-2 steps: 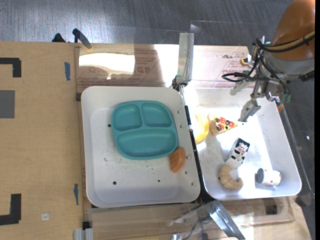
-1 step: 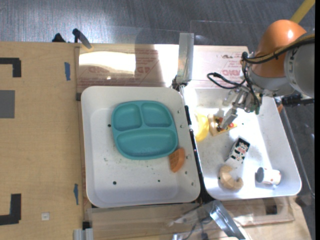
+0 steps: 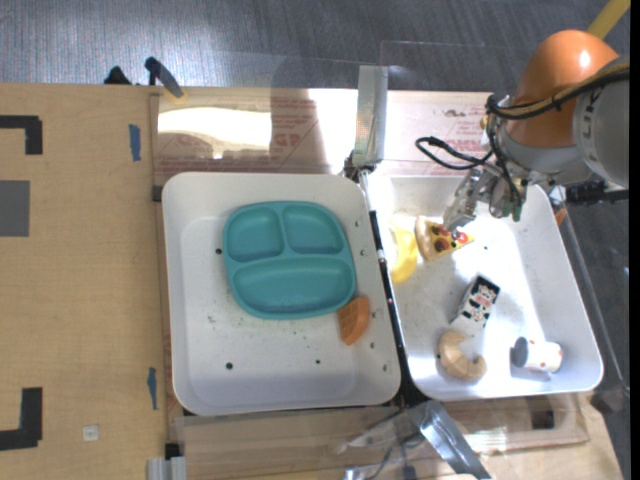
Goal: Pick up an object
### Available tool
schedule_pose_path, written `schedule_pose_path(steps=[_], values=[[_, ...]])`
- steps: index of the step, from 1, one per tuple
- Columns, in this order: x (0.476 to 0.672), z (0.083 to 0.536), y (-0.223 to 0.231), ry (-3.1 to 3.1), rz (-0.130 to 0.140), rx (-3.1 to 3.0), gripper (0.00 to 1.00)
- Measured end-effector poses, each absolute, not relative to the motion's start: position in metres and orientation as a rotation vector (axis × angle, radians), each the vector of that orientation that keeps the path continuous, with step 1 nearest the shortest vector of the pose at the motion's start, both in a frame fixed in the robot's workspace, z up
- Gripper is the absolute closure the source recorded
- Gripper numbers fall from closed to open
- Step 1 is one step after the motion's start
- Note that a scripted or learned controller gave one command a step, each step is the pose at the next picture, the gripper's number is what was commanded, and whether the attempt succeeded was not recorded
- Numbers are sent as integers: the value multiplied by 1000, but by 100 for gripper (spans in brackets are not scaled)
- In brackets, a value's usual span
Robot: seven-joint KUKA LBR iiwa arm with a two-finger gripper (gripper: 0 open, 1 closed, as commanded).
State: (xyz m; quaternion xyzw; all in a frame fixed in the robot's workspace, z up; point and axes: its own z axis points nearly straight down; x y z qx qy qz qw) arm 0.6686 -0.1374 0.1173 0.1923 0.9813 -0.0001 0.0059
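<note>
My gripper (image 3: pixel 470 206) hangs over the back left part of the right bin (image 3: pixel 575 278). Just below and left of it lies a small tan toy food piece with red and yellow bits (image 3: pixel 438 239), very close to the gripper tip; I cannot tell whether they touch. A yellow banana-like piece (image 3: pixel 403 253) rests against that bin's left wall. Nearer the front lie a white and black box-shaped item (image 3: pixel 477 302), a tan round piece (image 3: pixel 460 356) and a small white cup on its side (image 3: pixel 536 356).
The left bin (image 3: pixel 190 298) bears a teal divided plate (image 3: pixel 289 258), with an orange-brown pastry-like piece (image 3: pixel 352 320) at the plate's front right corner. A dark divider edge (image 3: pixel 385 278) separates the bins. Black cables (image 3: pixel 450 153) trail from the wrist over the back wall.
</note>
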Motion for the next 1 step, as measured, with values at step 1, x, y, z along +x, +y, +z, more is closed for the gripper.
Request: schedule_pose_path(steps=[1], values=[[638,198,-72,3122,2,228,100]])
